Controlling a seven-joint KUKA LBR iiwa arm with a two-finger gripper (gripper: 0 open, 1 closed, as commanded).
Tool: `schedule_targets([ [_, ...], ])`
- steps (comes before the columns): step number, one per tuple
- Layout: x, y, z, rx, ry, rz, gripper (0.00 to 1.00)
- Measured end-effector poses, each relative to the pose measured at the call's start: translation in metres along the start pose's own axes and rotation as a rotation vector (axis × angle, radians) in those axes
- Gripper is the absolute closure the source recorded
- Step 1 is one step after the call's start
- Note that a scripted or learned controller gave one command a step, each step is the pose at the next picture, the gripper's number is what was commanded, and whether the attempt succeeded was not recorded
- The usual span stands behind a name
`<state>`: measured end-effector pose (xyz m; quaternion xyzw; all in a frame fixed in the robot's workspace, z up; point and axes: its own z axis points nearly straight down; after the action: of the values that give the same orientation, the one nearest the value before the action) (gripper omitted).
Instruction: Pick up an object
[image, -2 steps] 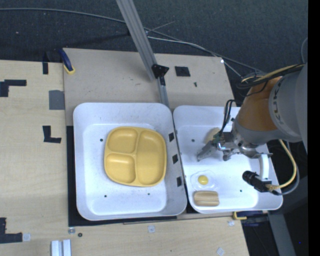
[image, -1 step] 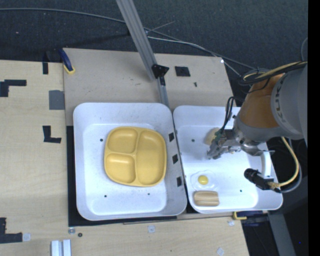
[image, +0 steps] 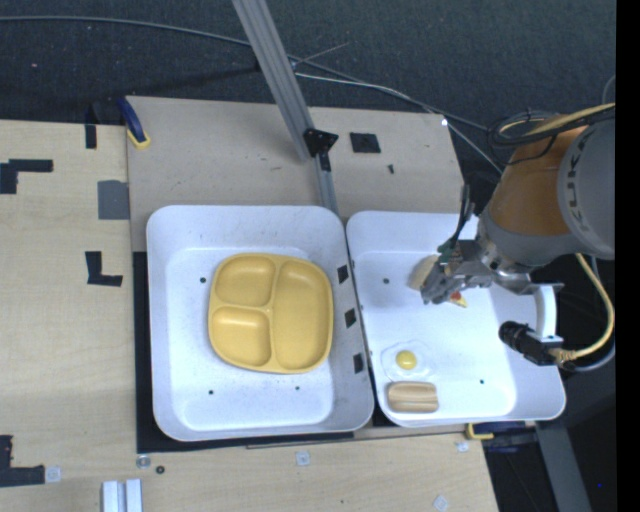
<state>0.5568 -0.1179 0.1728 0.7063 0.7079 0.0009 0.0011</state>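
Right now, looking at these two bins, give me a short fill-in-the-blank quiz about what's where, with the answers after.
1. The yellow divided plate lies in the ____ bin of the camera view.
2. The plate has ____ compartments.
3. In the right bin, the fried egg lies just above the ____.
4. The hand hangs over the ____ bin of the camera view.

Missing words: left; three; bread roll; right

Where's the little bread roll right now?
The bread roll lies in the right bin, near its front edge, just below the fried egg and well in front of the tool.
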Motion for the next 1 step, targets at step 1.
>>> schedule_targets([
  [1, 0.0002, 0.0008, -0.0447, 0.000, -0.001, 0.001, 1.00],
])
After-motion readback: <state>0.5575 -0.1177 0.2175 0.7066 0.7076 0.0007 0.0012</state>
